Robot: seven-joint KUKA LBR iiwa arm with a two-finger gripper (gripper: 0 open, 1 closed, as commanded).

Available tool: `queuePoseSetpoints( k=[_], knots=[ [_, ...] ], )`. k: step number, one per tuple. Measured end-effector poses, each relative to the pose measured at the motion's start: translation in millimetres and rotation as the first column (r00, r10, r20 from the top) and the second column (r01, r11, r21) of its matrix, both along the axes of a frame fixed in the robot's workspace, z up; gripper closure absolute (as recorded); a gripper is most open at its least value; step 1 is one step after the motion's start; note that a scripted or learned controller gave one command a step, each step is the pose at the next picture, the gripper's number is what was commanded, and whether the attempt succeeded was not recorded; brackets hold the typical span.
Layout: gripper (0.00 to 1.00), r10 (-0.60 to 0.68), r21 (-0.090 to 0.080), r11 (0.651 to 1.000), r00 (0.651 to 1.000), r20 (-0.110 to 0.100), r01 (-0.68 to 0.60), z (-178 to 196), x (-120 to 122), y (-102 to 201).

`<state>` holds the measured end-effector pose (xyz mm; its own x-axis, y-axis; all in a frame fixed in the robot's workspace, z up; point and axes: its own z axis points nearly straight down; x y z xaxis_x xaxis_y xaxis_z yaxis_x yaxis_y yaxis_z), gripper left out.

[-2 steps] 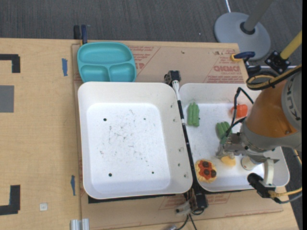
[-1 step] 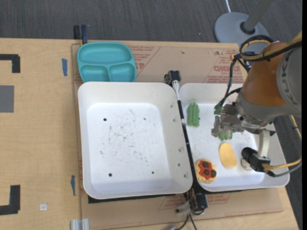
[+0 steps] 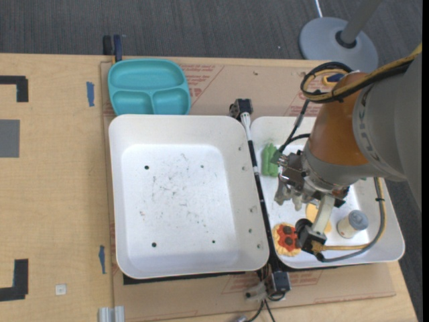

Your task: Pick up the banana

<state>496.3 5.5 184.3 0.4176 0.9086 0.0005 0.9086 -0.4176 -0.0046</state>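
Grey-and-orange arm [image 3: 342, 133] over right white bin [image 3: 392, 243], claw [image 3: 289, 196] state unclear; cardboard bench [image 3: 53, 180], grey carpet [image 3: 201, 12] beyond

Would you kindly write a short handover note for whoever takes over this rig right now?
The gripper is low over the right bin, with nothing visibly held.
The banana is probably the yellow piece just beside the gripper, largely hidden by the arm.
Done: the arm has reached into the bin, and nothing is lifted yet.
Left: grasp the banana and raise it clear.
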Motion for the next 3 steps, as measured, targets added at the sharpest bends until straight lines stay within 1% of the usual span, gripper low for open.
queuePoseSetpoints(
  k=[1,2,3],
  knots=[
    [1.0,0.001,0.0,1.0,1.0,0.0,-0.001,9.8,0.6,0.1],
    [0.0,0.001,0.0,1.0,1.0,0.0,-0.001,9.8,0.5,0.2],
    [0.0,-0.013,-0.002,1.0,1.0,0.001,0.013,0.1,-17.3,-86.8]
  ],
)
